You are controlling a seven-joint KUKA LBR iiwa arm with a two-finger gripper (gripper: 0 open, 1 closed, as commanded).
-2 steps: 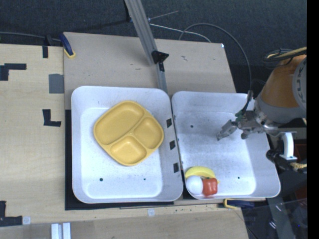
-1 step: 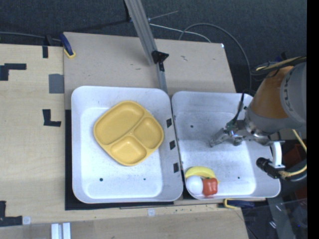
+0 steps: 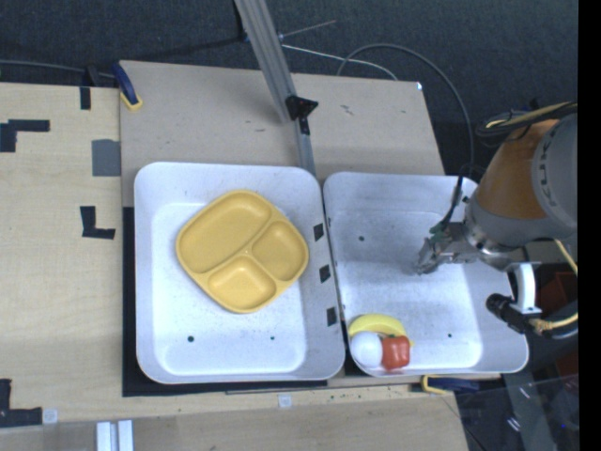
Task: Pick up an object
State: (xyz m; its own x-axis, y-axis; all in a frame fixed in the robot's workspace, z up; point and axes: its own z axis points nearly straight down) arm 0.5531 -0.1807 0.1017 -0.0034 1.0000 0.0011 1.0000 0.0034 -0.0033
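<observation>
My gripper (image 3: 430, 259) hangs low over the right bin (image 3: 394, 205), near its right side, with its fingers pointing down-left; nothing shows between them. In the front left corner of that bin lie a yellow banana-shaped object (image 3: 377, 324), a white rounded object (image 3: 365, 349) and a small red object (image 3: 396, 352), bunched together and well apart from the gripper. A yellow three-compartment plate (image 3: 242, 250) rests in the left bin (image 3: 160, 346).
The grey arm with its orange band (image 3: 512, 181) reaches in from the right over the right bin's rim. A slanted metal pole (image 3: 272, 59) crosses the bench behind the bins. Cables lie behind the right bin.
</observation>
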